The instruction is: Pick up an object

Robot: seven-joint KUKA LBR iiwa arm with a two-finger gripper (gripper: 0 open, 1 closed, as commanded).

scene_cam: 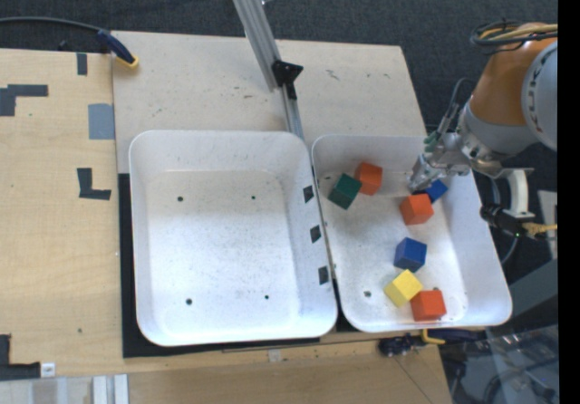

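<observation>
The right bin (pixel 476 248) holds several small blocks. An orange block (pixel 369 177) and a green block (pixel 344 191) lie near its back left. A red-orange block (pixel 417 208) sits mid-bin, with a small blue block (pixel 438 190) just behind it. Further forward are a blue cube (pixel 410 254), a yellow cube (pixel 403 287) and a red cube (pixel 429 304). My gripper (pixel 426 172) hangs low at the bin's back right, right beside the small blue block and above the red-orange one. Nothing is seen held in it.
The left bin (pixel 145 212) stands beside the right one, sharing a raised middle rim (pixel 317 221). A slanted metal rail (pixel 254 17) crosses the back of the bench. A cable with a yellow-blue plug (pixel 118 47) lies at the far left.
</observation>
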